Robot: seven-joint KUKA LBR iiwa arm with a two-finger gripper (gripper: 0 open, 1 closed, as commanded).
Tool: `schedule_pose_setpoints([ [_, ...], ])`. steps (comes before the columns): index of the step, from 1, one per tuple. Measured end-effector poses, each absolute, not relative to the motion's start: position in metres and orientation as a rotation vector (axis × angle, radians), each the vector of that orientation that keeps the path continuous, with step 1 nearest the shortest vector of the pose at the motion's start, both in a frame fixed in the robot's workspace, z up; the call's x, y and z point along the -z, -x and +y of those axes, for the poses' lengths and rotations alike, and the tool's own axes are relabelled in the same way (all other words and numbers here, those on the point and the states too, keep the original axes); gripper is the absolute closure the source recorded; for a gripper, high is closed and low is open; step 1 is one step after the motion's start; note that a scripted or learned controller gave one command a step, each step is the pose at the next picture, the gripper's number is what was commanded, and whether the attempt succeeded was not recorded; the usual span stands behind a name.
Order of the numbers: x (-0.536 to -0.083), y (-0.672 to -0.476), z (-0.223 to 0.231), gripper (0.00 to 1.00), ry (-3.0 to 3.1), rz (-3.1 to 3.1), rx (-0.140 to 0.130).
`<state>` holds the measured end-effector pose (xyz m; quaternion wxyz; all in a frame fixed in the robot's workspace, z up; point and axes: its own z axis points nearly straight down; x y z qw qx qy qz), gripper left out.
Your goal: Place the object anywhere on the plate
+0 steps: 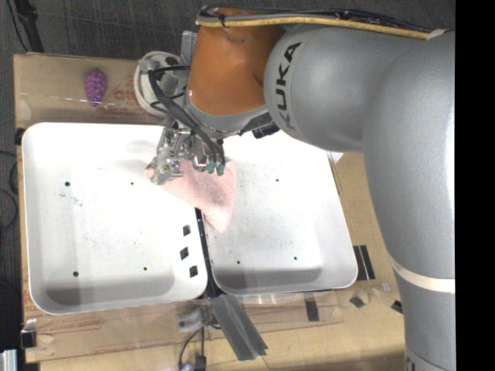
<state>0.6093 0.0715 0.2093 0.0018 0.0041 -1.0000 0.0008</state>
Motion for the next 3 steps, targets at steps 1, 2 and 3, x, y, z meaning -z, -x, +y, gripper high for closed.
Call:
schedule_pose_setpoints([
  [1,-0.210,-0.588,0.125,1.00,-0.012,-3.139,-0.003],
  [2,-0.226,-0.574,0.173,1.00,-0.013,-3.143,-0.002],
  [3,-0.226,-0.574,0.173,0.00,-0.013,-3.143,-0.001],
])
